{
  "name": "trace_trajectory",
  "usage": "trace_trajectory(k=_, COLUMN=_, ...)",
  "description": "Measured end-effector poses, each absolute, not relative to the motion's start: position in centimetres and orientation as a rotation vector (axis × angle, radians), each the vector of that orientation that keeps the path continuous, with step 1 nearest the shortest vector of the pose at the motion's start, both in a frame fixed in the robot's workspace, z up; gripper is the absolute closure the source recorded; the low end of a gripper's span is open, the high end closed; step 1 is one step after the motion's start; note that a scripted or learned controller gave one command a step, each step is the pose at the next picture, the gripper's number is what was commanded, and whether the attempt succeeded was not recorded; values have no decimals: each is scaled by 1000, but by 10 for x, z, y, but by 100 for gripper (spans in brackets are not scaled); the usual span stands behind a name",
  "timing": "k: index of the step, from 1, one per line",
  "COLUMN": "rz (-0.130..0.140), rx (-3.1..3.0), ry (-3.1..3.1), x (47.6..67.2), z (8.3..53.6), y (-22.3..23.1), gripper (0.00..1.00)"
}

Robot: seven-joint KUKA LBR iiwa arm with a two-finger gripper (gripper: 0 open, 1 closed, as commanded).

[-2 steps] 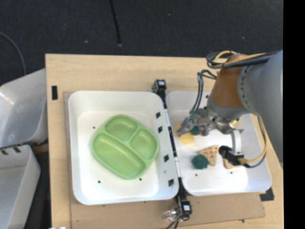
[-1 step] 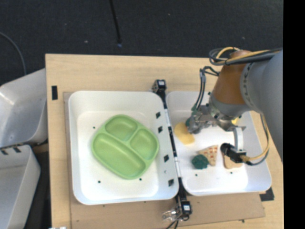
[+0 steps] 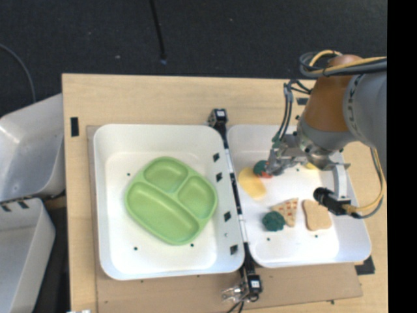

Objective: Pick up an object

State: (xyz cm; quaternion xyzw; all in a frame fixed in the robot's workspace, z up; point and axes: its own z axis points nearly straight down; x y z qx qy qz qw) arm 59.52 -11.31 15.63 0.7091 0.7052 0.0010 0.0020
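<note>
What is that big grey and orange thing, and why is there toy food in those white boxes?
That grey and orange thing is a robot arm. It reaches in from the right side of the picture, and its job is to pick something up. The picture comes from one camera fixed above the bench, looking down at a slant.

On the wooden bench sit two shallow white bins. The left bin holds a green plate with sections in it. The right bin holds small toy foods: a yellow piece, a pizza slice, a dark green lump and a tan toast-shaped piece.

The arm's gripper is low in the right bin, near a small red and green thing beside the yellow piece. I cannot tell from here whether it holds anything.
</note>
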Motion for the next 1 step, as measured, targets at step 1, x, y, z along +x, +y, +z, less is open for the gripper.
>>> trace_trajectory(k=1, rz=4, rx=2220, ry=2217, x=594, z=200, y=-114, gripper=100)
